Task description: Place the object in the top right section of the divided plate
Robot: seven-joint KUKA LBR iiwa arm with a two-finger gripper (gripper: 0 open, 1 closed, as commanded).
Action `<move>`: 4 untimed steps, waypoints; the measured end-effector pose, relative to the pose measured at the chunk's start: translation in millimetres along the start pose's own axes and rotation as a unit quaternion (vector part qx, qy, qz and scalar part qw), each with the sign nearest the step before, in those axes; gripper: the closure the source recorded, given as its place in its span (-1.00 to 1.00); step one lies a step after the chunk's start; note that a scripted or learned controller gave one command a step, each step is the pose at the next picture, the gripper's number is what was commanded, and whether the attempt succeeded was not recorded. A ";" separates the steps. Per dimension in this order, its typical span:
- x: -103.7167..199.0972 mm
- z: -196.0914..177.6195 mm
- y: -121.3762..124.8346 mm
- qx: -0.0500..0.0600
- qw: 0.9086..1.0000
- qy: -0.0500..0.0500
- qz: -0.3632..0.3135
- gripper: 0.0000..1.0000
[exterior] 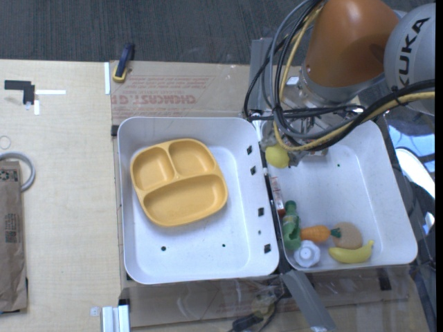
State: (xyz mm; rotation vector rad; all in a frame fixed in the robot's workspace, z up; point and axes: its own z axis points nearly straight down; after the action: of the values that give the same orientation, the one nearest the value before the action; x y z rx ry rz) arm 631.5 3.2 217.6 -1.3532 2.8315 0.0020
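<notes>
Robotics lab, KUKA arm point(346, 40), 2 white bins point(138, 254), toy food, taped plywood bench point(55, 130)
</notes>
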 end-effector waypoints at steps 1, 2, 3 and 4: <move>16.4 26.2 111.1 0.000 0.994 0.001 -0.112 1.00; 3.9 26.0 73.6 0.001 0.996 0.000 -0.084 1.00; -3.2 103.0 175.1 -0.001 0.988 0.001 -0.152 1.00; -51.1 40.0 174.1 -0.001 0.927 0.000 -0.375 1.00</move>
State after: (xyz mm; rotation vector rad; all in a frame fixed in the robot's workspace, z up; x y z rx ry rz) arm 528.2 152.4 177.8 -2.3162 2.1166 0.0020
